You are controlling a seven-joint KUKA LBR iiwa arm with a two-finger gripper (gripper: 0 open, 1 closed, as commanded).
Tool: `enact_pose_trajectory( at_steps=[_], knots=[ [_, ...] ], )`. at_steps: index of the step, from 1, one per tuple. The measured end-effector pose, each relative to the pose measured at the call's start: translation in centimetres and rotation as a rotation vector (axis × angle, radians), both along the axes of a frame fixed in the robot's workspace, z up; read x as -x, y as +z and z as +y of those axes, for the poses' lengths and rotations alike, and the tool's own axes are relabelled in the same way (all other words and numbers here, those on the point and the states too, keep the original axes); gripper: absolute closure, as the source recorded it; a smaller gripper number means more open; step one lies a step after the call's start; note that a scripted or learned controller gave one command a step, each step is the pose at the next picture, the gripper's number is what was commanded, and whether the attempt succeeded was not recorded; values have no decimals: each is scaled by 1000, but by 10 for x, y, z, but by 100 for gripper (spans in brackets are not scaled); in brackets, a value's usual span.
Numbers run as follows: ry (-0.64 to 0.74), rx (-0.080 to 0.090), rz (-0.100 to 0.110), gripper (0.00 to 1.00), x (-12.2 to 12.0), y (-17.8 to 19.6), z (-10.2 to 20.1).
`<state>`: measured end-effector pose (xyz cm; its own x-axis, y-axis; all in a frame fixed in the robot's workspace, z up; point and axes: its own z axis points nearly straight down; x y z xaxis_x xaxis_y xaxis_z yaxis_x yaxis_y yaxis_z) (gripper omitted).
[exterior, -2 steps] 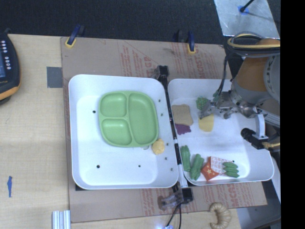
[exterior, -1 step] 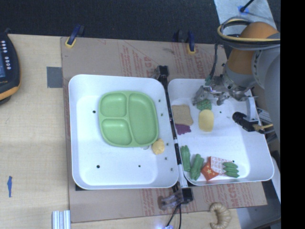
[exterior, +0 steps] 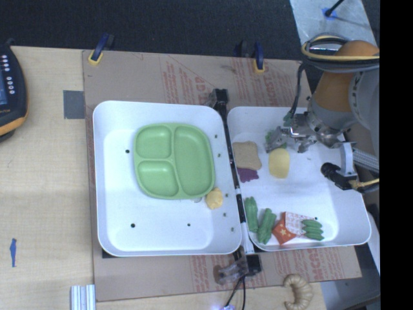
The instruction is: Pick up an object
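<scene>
Looking down from the one camera, you see the gripper (exterior: 288,138) low in the right bin (exterior: 348,219), at its far side, with the pale yellow piece (exterior: 279,163) just below it and a green scrap (exterior: 271,135) at its left. Whether the gripper is open or closed cannot be told from this angle, and nothing shows held in it. The yellow piece looks like the likeliest target: it lies apart from the tan slice (exterior: 246,154) and the purple bit (exterior: 248,173), so you have room around it. Centre over it before you descend, and keep clear of the green scrap so it does not get pinched instead. The green pods (exterior: 259,218) and the red packet (exterior: 292,227) sit crowded near the front wall, a harder pick. The left bin (exterior: 116,231) holds a green plate (exterior: 174,161) and a small yellow ball (exterior: 214,199); leave those
</scene>
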<state>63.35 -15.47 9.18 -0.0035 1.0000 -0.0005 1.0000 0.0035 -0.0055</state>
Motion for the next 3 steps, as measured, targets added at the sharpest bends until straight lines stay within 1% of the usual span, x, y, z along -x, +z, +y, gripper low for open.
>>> enact_pose_trajectory(
  at_steps=[1, 2, 3],
  knots=[
    [1, 0, 1, 0, 28, 0, -4],
    [2, 0, -7, 0, -22, 1, -9],
    [0, -1, 3, 0, 21, 0, 18]
  ],
)
